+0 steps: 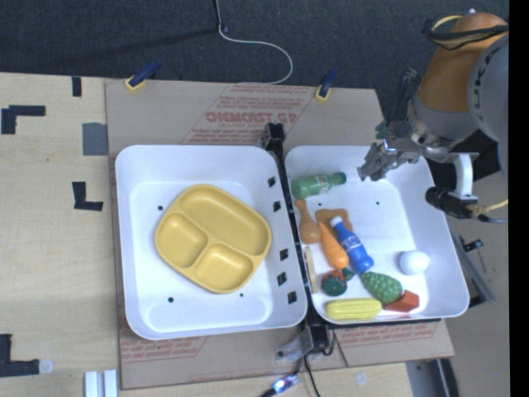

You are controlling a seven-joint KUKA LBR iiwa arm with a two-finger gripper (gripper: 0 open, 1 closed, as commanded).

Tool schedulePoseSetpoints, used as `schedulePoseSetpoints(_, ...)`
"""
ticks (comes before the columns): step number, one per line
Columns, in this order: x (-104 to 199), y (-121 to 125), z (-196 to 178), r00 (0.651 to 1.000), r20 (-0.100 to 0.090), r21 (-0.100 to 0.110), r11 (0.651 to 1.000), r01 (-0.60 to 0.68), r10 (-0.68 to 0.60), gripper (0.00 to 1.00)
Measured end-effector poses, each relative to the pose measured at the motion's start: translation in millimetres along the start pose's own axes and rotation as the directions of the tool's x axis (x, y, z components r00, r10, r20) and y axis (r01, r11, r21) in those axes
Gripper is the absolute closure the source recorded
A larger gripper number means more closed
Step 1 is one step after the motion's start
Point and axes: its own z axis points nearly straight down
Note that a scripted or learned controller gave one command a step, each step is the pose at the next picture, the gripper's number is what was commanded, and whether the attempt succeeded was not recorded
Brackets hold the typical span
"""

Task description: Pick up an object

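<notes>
My gripper (369, 169) hangs over the back of the right bin (430, 222), its dark fingers pointing down-left with nothing visible between them. Just left of it lies a green bottle (316, 184) on its side. Further forward are a blue bottle (353, 246), an orange carrot (333, 248), a brown piece (307, 224), a white egg (413, 262), a green bumpy vegetable (381, 285), a corn cob (353, 308) and a red piece (403, 302). All of them rest on the bin floor.
The left bin (140, 180) holds a yellow divided plate (212, 237). A dark divider (285, 222) with clips runs between the bins. The arm's orange-banded body (459, 73) stands at the upper right. A white cable (256, 48) lies behind the bins.
</notes>
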Motion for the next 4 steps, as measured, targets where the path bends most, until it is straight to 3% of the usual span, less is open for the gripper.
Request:
schedulePoseSetpoints(1,0.5,0.6,-22.2,1.000,-0.001,0.003,1.000,0.001,-0.001,1.00)
schedulePoseSetpoints(3,91.2,-54.0,-12.0,1.000,-0.002,0.009,1.000,0.002,-0.002,1.00)
schedulePoseSetpoints(4,93.0,-45.3,-30.0,1.000,-0.001,0.004,1.000,0.001,-0.001,1.00)
